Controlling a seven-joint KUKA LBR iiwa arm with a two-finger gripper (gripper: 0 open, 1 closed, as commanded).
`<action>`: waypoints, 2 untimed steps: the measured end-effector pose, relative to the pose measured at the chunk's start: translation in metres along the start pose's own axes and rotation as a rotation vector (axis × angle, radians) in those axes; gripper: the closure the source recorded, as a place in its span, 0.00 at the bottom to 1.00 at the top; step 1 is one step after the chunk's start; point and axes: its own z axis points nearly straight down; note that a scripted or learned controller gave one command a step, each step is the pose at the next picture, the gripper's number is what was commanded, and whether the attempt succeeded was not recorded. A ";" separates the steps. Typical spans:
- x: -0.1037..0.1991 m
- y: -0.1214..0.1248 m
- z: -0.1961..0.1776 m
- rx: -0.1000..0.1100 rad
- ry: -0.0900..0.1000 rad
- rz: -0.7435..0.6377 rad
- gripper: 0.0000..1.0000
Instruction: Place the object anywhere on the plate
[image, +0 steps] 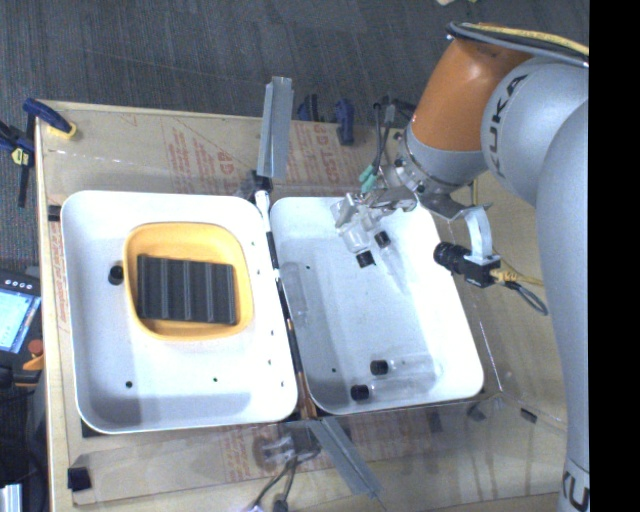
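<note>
On the far left, a blue clamp (48, 116) grips the corner of the wooden bench (180, 150), and a small screen (15, 318) sits at the picture's edge below it. The left bin (90, 390) holds a yellow plate (190, 240) with rounded corners. A dark ridged block (188, 290) lies flat on the plate, covering most of its middle and lower part, so the yellow shows mainly as a band along the top and thin margins at the sides. A small dark spot (116, 273) marks the bin floor just left of the plate.

A grey metal bar (274, 125) stands behind the seam where the two bins meet. The right bin (330, 330) sits touching the left one. Near its front edge lie a few small pieces: two dark bits (378, 367) and a clear, hard-to-read item (410, 368) beside them. What these are cannot be told.

The gripper (362, 238) hangs over the back part of the right bin, well apart from the plate. Its fingers are pale and see-through with dark tips, pointing down toward the bin floor. Whether they are spread or closed cannot be told, and nothing is plainly seen between them.

Above it come the cables and wrist, then the orange band (460, 95), and the grey arm (545, 200) fills the right side.
</note>
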 end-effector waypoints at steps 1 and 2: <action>0.042 0.009 0.054 0.002 0.000 -0.234 1.00; 0.102 0.013 0.054 0.003 0.000 -0.351 1.00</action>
